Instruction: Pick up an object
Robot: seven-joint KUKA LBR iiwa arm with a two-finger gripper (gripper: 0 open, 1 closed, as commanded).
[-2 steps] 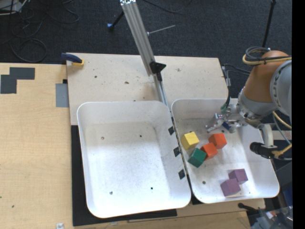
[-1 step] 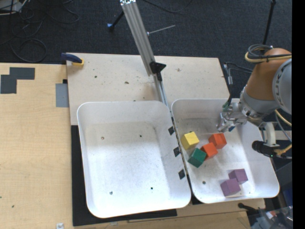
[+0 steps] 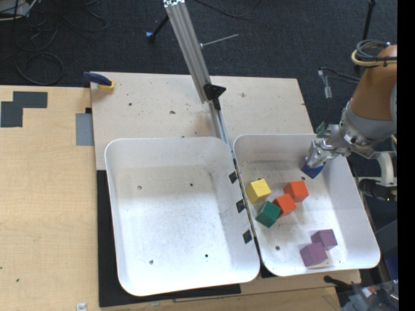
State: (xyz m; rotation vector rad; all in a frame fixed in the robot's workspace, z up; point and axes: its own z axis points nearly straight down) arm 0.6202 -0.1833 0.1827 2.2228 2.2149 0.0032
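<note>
My gripper (image 3: 316, 161) hangs over the far right side of the right bin (image 3: 363, 238), its fingers pointing down. A small blue block (image 3: 312, 170) sits between the fingertips, and the gripper is shut on it. Loose in the same bin lie a yellow cube (image 3: 259, 189), two orange cubes (image 3: 297, 190) (image 3: 284, 204), a green cube (image 3: 268, 214) and two purple blocks (image 3: 323, 239) (image 3: 314, 254). The cubes cluster left of and nearer than the gripper; the purple blocks rest by the bin's near right corner.
The left bin (image 3: 123, 173) adjoins the right one, with black clips (image 3: 240, 206) along the shared wall. A slanted aluminium rail (image 3: 191, 47) rises behind the bins. A blue-and-yellow clamp (image 3: 98, 80) lies at the board's far left corner.
</note>
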